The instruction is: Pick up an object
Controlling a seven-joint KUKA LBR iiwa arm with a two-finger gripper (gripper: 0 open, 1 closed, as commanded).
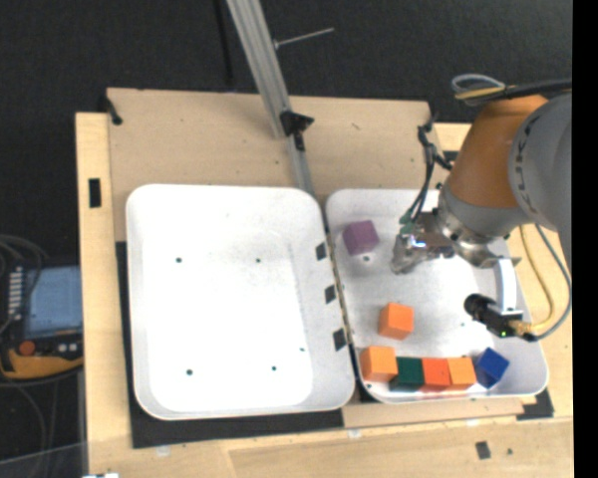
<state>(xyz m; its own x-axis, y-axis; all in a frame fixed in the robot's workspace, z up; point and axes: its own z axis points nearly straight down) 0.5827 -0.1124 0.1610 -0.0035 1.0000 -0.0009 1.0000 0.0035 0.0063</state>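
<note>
In the right bin a purple cube sits near the back left. An orange cube lies alone in the middle. Along the front wall runs a row of blocks: an orange one, a green one, two more orange ones and a blue one. My gripper hangs low over the bin floor, right of the purple cube and behind the lone orange cube. Nothing shows between its tips.
The left bin is beside it, parted by a rim with black clips. A slanted metal rail crosses the back of the bench. Cables and a blue box lie off the bench at left.
</note>
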